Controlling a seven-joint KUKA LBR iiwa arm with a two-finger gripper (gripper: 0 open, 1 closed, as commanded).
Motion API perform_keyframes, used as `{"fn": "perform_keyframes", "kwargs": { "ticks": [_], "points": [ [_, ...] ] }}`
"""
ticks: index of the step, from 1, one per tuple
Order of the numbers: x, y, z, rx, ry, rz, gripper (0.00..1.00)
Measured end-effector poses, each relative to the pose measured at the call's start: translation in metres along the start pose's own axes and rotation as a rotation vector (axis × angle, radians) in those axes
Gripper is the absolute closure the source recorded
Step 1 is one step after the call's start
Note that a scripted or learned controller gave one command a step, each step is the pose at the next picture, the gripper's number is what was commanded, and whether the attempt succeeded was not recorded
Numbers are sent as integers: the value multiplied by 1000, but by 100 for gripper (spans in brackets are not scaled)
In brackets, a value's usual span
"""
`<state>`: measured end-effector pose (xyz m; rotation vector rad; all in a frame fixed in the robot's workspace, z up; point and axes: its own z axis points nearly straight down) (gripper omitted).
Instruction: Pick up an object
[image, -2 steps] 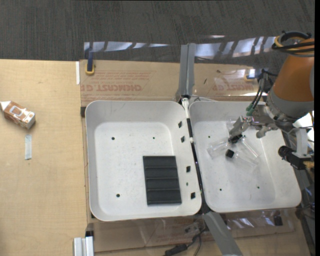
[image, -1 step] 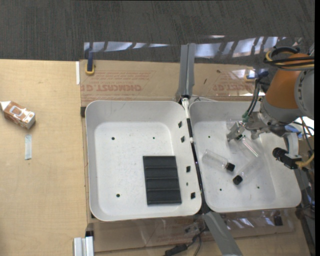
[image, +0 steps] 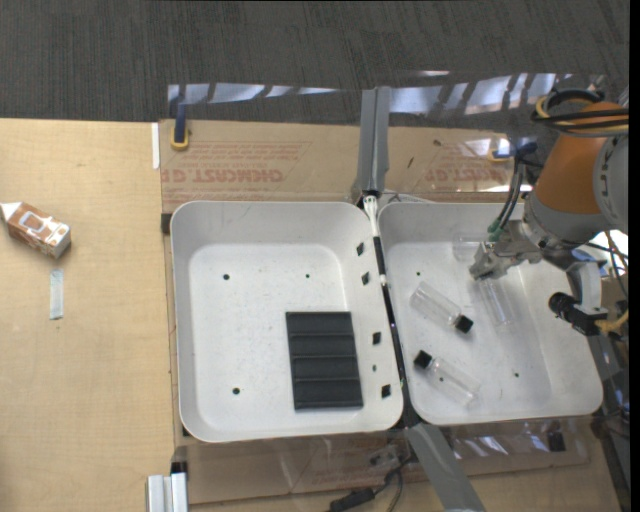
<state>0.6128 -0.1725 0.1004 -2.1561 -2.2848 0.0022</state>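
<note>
Two shallow white bins sit side by side on a brown bench, seen from above at a slant. The left bin carries a flat black ribbed block, lying lengthwise near its front edge, right of the middle.

The right bin carries several clear plastic vials with black caps, hard to make out against the white floor. One vial lies tilted near the bin's middle, its black cap pointing toward the front right. A second vial lies close to the front edge, its cap toward the left. A third clear vial lies just below the gripper, running toward the front.

The grey arm with its orange band reaches in over the right bin's back right corner. Its gripper hangs low over the back half of that bin, right at the upper end of the third vial. The fingers are too small and blurred here; it seems impossible to tell whether they are spread or pressed together, or whether they touch the vial.

Left of the bins, a small orange and white carton lies on the bench near its left edge.
</note>
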Motion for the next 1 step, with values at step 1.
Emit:
{"fn": "perform_keyframes", "kwargs": {
  "ticks": [1],
  "points": [
    [52,13,-106,-1,0,-2,100]
  ]
}}
